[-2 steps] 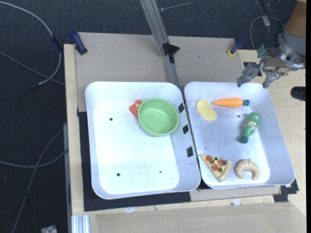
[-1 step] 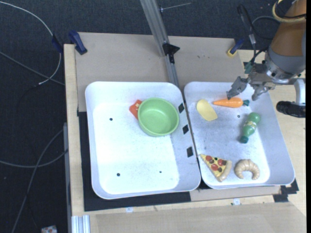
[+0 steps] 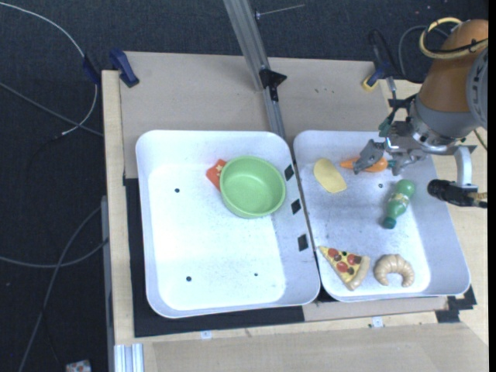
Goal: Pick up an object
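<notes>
- two bins sit side by side on the bench (image 3: 194, 84): left bin (image 3: 194, 285) mid-frame, right bin (image 3: 442, 262) toward the frame's right.
- in the left bin, a bowl (image 3: 251, 186) sits at its upper right, with a small object (image 3: 214, 172) touching the bowl's left side.
- in the right bin: a chip (image 3: 329, 176) upper left, a carrot (image 3: 370, 163) at the top under the gripper (image 3: 381, 155), a bottle (image 3: 397, 201) right of centre, a pizza slice (image 3: 344, 264) and a croissant (image 3: 394, 270) along the bottom.

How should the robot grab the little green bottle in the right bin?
The green bottle lies flat on its side, cap end toward the near rim of the right bin, tilted slightly. Probably best to come straight down from above and pinch across its wider body, fingers on either long side; the round sides could slip if gripped lengthwise.
</notes>
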You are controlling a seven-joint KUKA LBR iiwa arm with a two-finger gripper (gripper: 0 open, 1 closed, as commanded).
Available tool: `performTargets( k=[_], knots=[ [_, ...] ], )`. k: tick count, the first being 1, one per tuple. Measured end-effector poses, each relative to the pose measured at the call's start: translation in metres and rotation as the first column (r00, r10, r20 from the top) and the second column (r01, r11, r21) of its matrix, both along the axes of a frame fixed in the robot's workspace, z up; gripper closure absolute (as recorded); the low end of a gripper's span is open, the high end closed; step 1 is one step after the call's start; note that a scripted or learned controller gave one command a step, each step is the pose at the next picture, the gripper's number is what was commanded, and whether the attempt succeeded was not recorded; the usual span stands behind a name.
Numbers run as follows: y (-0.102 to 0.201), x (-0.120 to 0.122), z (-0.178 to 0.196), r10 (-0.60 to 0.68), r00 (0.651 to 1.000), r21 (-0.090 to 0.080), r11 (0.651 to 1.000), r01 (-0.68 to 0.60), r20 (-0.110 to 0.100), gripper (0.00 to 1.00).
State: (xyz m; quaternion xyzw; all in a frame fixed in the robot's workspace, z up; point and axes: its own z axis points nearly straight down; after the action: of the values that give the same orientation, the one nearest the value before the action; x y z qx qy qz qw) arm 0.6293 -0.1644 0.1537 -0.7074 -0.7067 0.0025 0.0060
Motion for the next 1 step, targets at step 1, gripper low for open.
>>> performTargets(
  k=[1],
  knots=[
    [0.0012, -0.0015, -0.0537, 0.000, 1.000, 0.001, 1.000, 0.000, -0.004, 0.00]
  ],
)
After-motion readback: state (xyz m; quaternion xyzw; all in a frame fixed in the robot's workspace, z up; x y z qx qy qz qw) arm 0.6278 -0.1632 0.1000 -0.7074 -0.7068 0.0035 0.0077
